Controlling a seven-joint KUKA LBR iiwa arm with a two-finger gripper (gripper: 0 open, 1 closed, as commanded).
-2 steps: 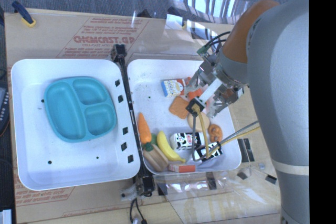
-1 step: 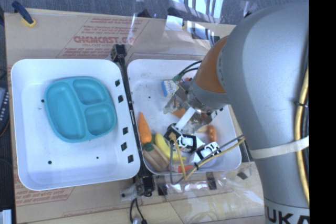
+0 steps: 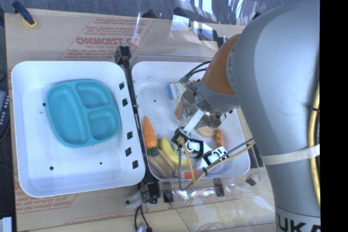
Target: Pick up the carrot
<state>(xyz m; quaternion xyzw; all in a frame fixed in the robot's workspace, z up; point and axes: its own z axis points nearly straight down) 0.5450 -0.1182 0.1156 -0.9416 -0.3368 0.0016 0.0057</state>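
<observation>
Nearest, in the near-left corner of the right bin [image 3: 157,76]: a crowded heap. A tan piece, perhaps a bread roll [image 3: 157,161], hard to make out at this size. Just beyond it a yellow banana [image 3: 169,152], and by the near wall a thin orange-red stick [image 3: 191,174].

Along that bin's left wall, the carrot [image 3: 148,133], lying flat, thick end toward the heap and beside the banana, tip pointing to the far side. Free on top.

To the carrot's right and clearly apart from it, the jaws, low over the bin's middle near the banana. Cannot tell how far open, or whether anything is held. Nothing of the carrot between them.

Right of the jaws, a pale flat piece [image 3: 205,131] and a small orange piece [image 3: 218,137]. Farther on, a small blue-and-white packet [image 3: 174,89] under the grey arm [image 3: 283,95] with its orange band.

Far-left part of the right bin: bare floor from the carrot's tip to the far wall.

In the left bin [image 3: 27,133], a teal plate [image 3: 82,112] with three compartments, all bare, and white floor open around it.

Between the bins, a row of black clips [image 3: 129,117].

Farthest, the cardboard-covered bench [image 3: 65,35] with red print.
</observation>
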